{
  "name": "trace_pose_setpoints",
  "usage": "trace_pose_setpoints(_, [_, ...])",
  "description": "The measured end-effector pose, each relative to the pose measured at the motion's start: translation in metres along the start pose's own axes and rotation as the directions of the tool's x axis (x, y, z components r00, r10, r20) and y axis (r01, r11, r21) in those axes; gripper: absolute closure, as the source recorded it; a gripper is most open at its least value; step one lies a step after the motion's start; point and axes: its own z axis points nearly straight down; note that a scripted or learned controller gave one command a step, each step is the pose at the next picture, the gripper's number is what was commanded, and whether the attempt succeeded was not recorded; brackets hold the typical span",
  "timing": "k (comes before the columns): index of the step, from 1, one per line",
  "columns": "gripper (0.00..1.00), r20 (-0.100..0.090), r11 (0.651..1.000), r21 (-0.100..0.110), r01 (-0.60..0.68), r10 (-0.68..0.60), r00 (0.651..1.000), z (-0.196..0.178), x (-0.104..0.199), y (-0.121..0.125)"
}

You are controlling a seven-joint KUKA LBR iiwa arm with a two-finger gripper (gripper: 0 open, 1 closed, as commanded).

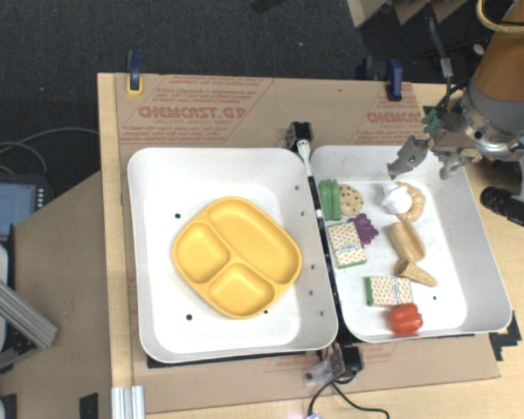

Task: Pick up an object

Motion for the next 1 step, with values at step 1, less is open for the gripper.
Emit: trace_pose_setpoints(1, [0.00,0.001,1.000,0.006,-0.008,0.008,1.000,0.0409,-0.0768,-0.0371])
